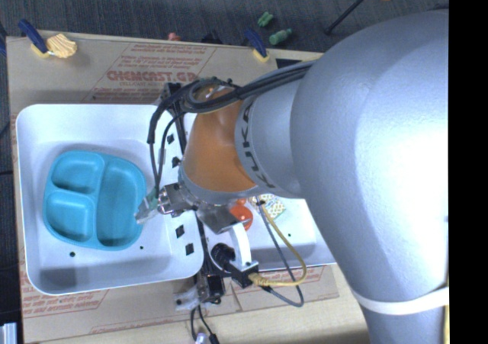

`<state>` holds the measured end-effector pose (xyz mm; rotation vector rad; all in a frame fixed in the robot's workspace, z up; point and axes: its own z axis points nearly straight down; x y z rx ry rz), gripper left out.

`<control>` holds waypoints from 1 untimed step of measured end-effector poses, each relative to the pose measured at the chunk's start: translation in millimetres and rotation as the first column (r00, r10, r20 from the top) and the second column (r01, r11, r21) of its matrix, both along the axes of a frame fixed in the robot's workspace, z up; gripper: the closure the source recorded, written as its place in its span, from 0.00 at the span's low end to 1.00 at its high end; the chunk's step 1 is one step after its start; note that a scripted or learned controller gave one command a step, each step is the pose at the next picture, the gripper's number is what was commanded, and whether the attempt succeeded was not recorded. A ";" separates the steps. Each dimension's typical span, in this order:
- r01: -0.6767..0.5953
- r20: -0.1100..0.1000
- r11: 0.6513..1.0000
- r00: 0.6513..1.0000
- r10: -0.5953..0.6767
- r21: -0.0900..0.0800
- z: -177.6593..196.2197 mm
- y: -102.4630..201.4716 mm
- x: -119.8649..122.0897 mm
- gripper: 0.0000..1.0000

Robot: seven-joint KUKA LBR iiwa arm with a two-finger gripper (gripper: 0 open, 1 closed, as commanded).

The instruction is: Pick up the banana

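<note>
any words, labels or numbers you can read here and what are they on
"CHEMCAST GP" or close to it, in red print on the brown cardboard sheet above the left bin; the last letters are blurred.
Smaller red lines above and below it: too small to read.
Black lettering on the arm by the orange band: too skewed to read.

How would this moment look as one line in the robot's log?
arm: over bins' divide | tool: hidden | blue tray: left bin | banana: unseen
</note>
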<state>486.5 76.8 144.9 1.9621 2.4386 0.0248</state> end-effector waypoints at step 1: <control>0.039 -0.025 0.999 0.999 -0.039 -0.005 5.7 -34.5 0.8 0.00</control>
